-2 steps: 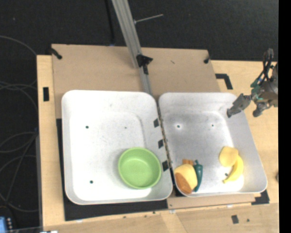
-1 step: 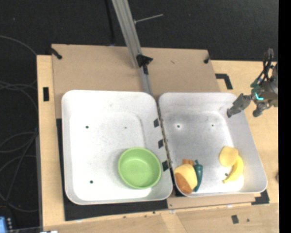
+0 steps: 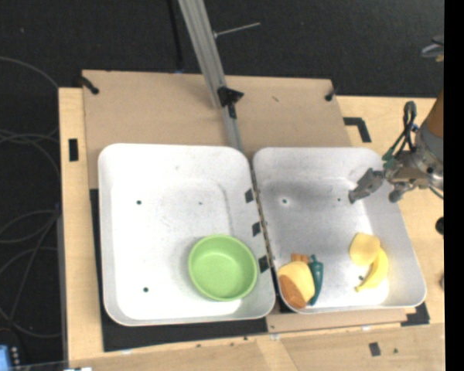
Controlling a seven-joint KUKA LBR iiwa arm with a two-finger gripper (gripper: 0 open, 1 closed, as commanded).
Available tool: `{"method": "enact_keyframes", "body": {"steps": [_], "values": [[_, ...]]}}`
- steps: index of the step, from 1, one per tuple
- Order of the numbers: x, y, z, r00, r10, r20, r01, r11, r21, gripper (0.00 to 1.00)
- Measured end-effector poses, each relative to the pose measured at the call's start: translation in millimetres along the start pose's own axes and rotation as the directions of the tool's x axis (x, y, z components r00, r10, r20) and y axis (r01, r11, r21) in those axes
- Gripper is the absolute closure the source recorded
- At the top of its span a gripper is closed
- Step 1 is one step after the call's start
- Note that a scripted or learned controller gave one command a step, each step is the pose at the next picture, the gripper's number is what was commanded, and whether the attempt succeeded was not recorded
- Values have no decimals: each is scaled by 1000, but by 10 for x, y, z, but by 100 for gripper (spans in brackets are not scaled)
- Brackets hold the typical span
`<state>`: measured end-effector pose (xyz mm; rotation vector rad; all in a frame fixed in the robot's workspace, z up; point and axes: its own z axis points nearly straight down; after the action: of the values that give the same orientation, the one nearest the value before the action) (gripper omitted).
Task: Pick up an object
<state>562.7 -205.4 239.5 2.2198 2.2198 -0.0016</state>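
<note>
- Right bin (image 3: 325, 168): your jaws (image 3: 379, 185) hang over its upper right part, spread and holding nothing. A drop from here lands on bare bin floor.
- Green bowl (image 3: 223, 266) in the left bin (image 3: 162, 184): wide and round, I'd expect its rim to slip out.
- Banana (image 3: 370, 263), lower right: nearest target, but close to the wall, so a finger may clip it.
- Orange-and-teal toy (image 3: 300, 281): jammed in the bottom left corner, little finger room.

left bin (image 3: 139, 176): holds a green bowl (image 3: 223, 267) near its front right corner
right bin (image 3: 309, 176): a yellow banana (image 3: 371, 263) front right; an orange-and-teal toy (image 3: 300, 281) at the front left corner
claw (image 3: 377, 185): above the right bin's right side, nothing between its fingers
table (image 3: 216, 107): tan
</note>
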Motion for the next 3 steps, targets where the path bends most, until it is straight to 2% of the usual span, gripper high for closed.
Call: {"method": "enact_keyframes", "body": {"steps": [2,3], "values": [[49,-91,994,1000,1,-1,-1,1000,6,0],[46,-64,855,1000,4,-2,-4,1000,-3,100]]}}
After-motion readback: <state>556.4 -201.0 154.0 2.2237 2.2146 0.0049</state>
